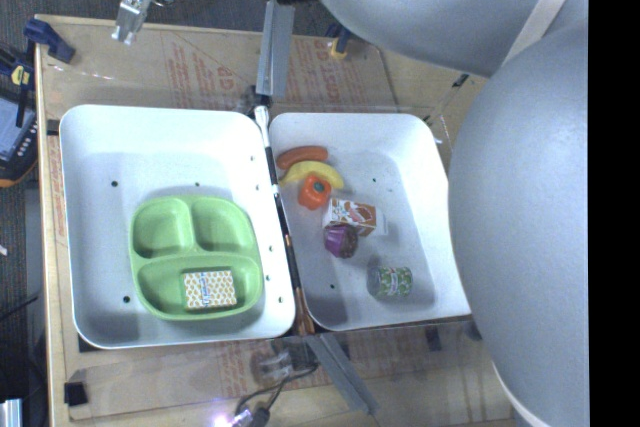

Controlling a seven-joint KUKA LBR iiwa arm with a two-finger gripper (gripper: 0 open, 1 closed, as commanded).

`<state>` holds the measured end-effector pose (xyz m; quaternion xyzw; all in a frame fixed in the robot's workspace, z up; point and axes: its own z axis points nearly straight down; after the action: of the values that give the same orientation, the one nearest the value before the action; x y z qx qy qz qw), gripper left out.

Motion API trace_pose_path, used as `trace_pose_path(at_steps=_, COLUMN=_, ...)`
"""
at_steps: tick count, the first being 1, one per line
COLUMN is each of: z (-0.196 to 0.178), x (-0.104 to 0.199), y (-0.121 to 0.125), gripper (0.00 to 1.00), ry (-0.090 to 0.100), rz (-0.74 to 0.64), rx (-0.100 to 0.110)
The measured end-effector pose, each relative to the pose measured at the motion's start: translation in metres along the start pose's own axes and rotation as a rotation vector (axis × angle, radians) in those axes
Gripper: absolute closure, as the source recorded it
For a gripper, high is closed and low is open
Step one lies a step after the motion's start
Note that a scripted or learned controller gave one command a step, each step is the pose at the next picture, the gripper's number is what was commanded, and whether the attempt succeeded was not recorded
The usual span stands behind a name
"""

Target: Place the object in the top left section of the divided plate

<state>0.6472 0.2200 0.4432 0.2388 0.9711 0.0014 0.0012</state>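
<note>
You get bright, even overhead light on the two shallow white plastic bins (160,130), whose floors look slightly washed out. Soft shadows gather along their inner walls and under the green divided plastic plate (165,225). The big grey rounded arm casing (520,215) on the right is close and out of focus, with a pale sheen. A small glare spot flares at the bottom edge.
</note>
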Motion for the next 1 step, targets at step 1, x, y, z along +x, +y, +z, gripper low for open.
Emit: trace_pose_path(at_steps=1, z=-0.0111, x=0.002, y=0.0027, gripper=1.0, ry=-0.001, rz=-0.009, rx=-0.003)
